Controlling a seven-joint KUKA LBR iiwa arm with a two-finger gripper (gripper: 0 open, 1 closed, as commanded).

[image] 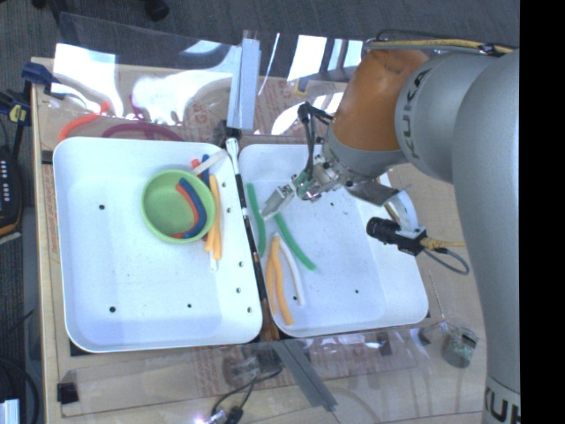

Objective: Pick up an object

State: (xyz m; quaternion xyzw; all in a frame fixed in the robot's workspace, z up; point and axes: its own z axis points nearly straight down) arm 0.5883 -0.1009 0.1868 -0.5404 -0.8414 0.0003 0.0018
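My gripper [281, 198] hangs over the upper left part of the right bin [388, 303]. It is just above and beside two green sticks, one [254, 212] near the bin's left wall and one [295, 242] slanting toward the middle. An orange stick [281, 283] and a white stick [295, 281] lie lower in the same bin. Nothing shows in the gripper's grasp. In the left bin [115, 281] a green bowl [177, 208] holds red and blue curved pieces, with orange sticks [214, 230] along its right side.
The grey arm with its orange band [380, 95] covers the right bin's upper right corner. A black plug and cable [395, 231] hang over the bin's right part. Clear plastic and a red ring [132, 131] lie behind the left bin.
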